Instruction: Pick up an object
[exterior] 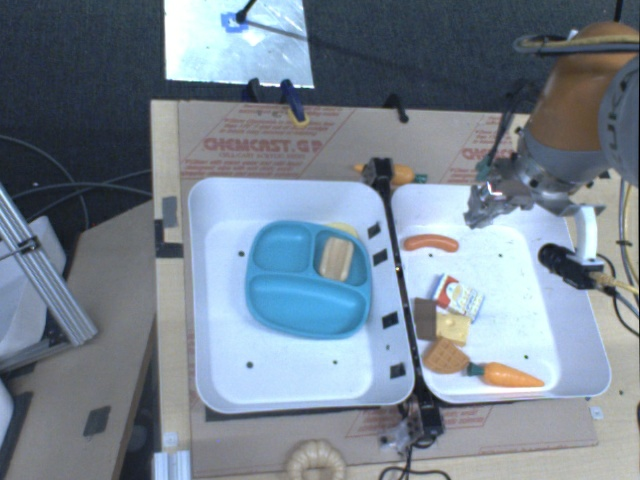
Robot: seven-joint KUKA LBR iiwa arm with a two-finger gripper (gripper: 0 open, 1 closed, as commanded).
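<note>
My gripper [487,209] hangs over the back of the right bin [585,348], a little above and to the right of a toy sausage [431,242]. It holds nothing that I can see. Nearer the front lie a small red and white carton [458,296], a brown chocolate piece [426,319], a yellow cheese slice [453,327], a waffle piece [446,356] and a carrot [510,374]. In the left bin [220,348] a blue divided plate [300,298] carries a tan bread piece [336,259].
A black divider [398,278] runs between the two bins. A black fitting [565,265] with cables sits at the right bin's right edge, under the arm. A small yellow-orange item [400,175] lies just behind the bins.
</note>
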